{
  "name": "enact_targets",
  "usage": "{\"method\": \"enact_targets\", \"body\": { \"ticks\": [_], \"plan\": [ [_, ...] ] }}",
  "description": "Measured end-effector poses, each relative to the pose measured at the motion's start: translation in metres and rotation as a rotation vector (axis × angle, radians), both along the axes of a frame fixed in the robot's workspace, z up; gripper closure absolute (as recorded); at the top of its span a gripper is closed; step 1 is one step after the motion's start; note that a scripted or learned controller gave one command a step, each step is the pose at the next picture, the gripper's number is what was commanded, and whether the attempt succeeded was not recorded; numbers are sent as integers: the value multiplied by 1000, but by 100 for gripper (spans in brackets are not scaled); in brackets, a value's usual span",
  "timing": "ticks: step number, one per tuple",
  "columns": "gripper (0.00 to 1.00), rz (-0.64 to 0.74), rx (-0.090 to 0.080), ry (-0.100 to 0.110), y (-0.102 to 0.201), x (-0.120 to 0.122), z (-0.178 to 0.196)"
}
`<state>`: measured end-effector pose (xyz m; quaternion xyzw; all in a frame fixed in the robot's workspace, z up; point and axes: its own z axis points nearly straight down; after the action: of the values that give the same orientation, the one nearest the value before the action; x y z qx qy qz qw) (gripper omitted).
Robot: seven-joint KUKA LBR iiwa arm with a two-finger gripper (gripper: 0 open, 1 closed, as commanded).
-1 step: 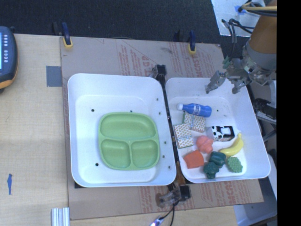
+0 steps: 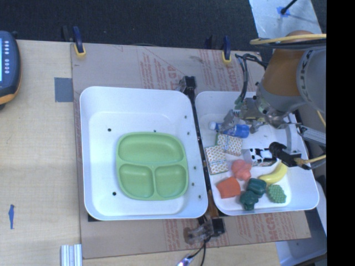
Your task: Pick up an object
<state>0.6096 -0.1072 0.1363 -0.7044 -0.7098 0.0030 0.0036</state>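
Grey arm (image 2: 313,76) w/ orange band, black cables.

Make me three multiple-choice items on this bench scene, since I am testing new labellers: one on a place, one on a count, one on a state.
1. Where does the green tray lie?
A. In the left bin
B. In the right bin
C. On the bare bench

2. How many compartments does the green tray have?
A. Two
B. Three
C. Five

3. How does the banana lie?
A. Lifted clear of the bin
C. On the green tray
B. Resting on the floor of the right bin

Answers:
1. A: the tray sits on the floor of the left bin, while the small toys lie in the right bin.
2. B: one long section across the top and two smaller ones below.
3. B: it lies beside the other toys near the bin's lower right corner, apart from the gripper.
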Motion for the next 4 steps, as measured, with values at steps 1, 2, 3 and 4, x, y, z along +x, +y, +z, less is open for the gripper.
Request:
{"method": "enact_targets", "body": {
  "ticks": [1,2,3,4],
  "plan": [
    [0,1,-5,-11,-2,30,-45],
    [100,0,-5,1,-4,27,-34],
    [0,0,-5,0,-4,27,-34],
    [0,-5,0,0,10,-36,-22]
  ]
}}
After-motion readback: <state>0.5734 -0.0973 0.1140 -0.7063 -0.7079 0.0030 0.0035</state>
